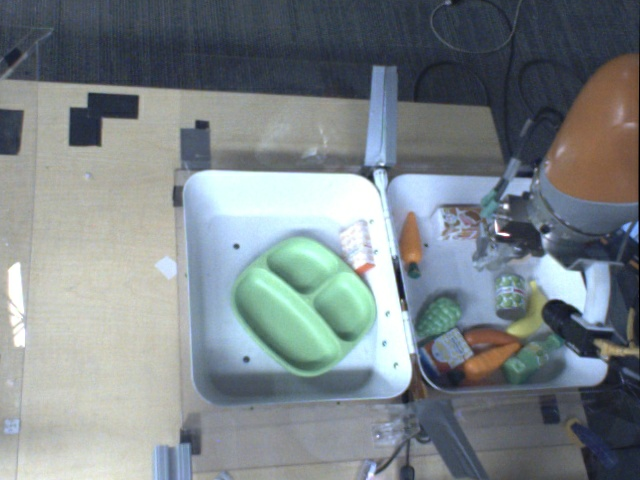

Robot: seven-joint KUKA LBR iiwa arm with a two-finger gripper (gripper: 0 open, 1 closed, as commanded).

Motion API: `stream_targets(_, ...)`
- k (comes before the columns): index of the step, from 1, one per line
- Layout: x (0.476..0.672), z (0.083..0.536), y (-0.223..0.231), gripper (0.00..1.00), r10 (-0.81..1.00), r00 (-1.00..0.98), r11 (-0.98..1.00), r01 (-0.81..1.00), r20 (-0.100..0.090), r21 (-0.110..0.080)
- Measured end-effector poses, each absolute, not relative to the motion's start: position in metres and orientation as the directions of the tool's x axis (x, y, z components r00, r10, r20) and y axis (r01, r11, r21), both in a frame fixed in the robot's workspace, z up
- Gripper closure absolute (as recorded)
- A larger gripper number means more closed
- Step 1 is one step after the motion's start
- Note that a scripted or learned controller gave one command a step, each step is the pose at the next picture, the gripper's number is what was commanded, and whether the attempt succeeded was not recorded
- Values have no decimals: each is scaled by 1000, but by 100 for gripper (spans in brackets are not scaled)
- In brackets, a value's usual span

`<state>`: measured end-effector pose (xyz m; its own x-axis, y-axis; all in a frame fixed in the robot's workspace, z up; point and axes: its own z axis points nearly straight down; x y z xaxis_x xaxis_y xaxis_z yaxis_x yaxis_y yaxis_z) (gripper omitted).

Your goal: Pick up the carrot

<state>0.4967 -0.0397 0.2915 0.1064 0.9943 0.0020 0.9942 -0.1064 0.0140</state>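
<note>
Far left of the claw, the left bin [200, 268] holds a green divided plate [305, 305] and a small white-and-orange packet [357, 245] at the plate's upper right edge.

Across the divider, right bin [425, 193]: the carrot [410, 242] lies alone near the bin's left wall, well left of the claw and roughly level with it, long axis running up-down in view, green stub at the lower end. Nothing touches it.

Below and left of the claw there's a clutter pile: green bumpy vegetable [439, 317], a red-labelled packet [450, 350], a second orange carrot-like piece [488, 360] and a reddish sausage shape [490, 336]. Just below the claw: small green-labelled can [510, 293], yellow banana [530, 318]. Flat snack packet [460, 222] is just left of it.

Claw [497, 236] hangs over the bin's upper right; can't tell whether it's apart or together, and nothing visibly in it.

My read: approach step, no grasp yet. Next move needs a traverse left to the lone carrot, wrist turned to close across its narrow width, then descend clear of the bin wall.
</note>
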Motion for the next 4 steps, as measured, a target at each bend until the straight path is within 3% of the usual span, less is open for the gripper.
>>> stream_targets(1,497,291,-40,0,994,107,-107,994,2,14)
stream_targets(2,523,190,13,0,999,-46,46,999,0,2)
stream_targets(3,526,185,-9,0,998,-56,56,998,1,4)
stream_targets(4,527,186,-76,0,998,-68,68,998,-1,6)
